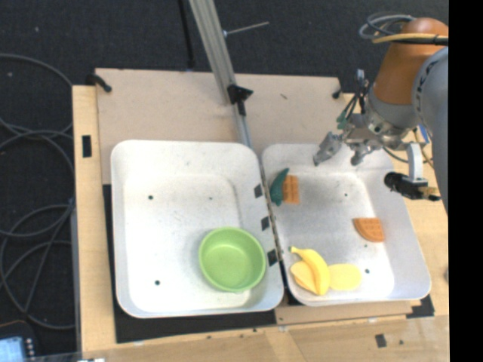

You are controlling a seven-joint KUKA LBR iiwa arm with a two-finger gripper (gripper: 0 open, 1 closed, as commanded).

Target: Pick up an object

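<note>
Honestly, with the gripper [343, 149] hanging spread open and empty over the right bin's [400, 277] far edge, I'd pinch that light, smooth, slippery-looking banana [313, 268] across its middle near the bin's front.

Grey arm [432, 74] with orange band, thin cables, metal-grey jaws.
</note>
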